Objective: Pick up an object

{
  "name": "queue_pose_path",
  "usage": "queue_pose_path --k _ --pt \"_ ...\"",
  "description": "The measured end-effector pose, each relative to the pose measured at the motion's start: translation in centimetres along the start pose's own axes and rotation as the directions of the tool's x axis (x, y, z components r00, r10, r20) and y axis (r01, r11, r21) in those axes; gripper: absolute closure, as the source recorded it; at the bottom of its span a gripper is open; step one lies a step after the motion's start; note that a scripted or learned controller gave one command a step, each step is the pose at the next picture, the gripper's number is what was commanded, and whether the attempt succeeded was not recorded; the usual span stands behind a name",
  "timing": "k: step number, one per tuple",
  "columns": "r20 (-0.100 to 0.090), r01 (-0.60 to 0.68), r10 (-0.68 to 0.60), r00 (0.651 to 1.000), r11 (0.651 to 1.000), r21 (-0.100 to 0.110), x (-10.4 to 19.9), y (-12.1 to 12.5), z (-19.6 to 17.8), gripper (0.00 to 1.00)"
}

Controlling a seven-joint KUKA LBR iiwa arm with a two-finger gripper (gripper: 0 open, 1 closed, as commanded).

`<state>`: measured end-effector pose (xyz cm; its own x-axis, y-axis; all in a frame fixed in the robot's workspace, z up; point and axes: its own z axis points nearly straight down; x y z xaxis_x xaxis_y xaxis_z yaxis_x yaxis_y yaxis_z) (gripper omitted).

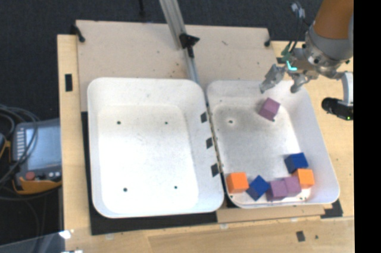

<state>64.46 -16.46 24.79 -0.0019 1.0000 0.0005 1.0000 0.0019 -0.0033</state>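
My gripper (281, 83) hangs over the far edge of the right bin (250, 144), its two fingers spread open with nothing between them. A purple cube (269, 109) sits tilted just below and in front of the fingers, apart from them. Along the bin's near edge lie an orange cube (237, 181), a blue cube (258, 187), two purple cubes (284, 188), another orange cube (306, 177) and a second blue cube (296, 162).
The left bin (146, 144) stands beside the right one, with black clips on the shared rim. A slanted aluminium post (169, 8) rises behind the bins. A black-tipped fixture (334, 106) lies on the bench at the right.
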Motion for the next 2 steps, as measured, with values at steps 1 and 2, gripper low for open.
queue_pose_path --k 1,2 --pt "0.003 0.002 -0.002 1.000 1.000 -0.004 -0.1 0.1 -0.3 0.00" --pt "0.003 -0.003 0.003 1.000 1.000 0.001 -0.9 -0.1 5.8 0.00"
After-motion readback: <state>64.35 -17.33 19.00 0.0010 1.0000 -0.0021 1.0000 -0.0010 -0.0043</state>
